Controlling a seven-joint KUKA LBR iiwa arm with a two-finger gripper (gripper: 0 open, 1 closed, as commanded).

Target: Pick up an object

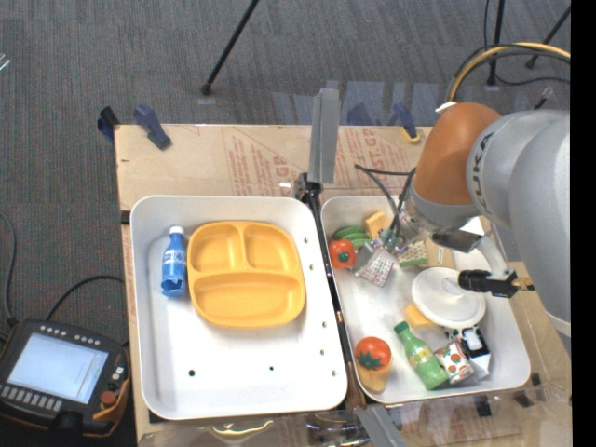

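On your left, the left bin (149, 361) keeps just a blue bottle (173, 260) beside a yellow divided plate (247, 273), well apart from the work. The pickable clutter sits in the right bin (518, 357): tomatoes, green bottle (419, 354), white lid (447, 296). Your hand (389, 243) is low over its far corner by a small patterned packet (376, 268), likely the target; whether it is wide or narrow you cannot tell.

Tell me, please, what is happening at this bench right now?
A grey KUKA arm reaches in from the right over the right bin, its wrist low above the clutter at the bin's far end, near a tomato and a checkered packet. Nothing is visibly lifted. A white lid, a green bottle and another tomato lie nearer. The left bin holds a yellow tray and a blue bottle.
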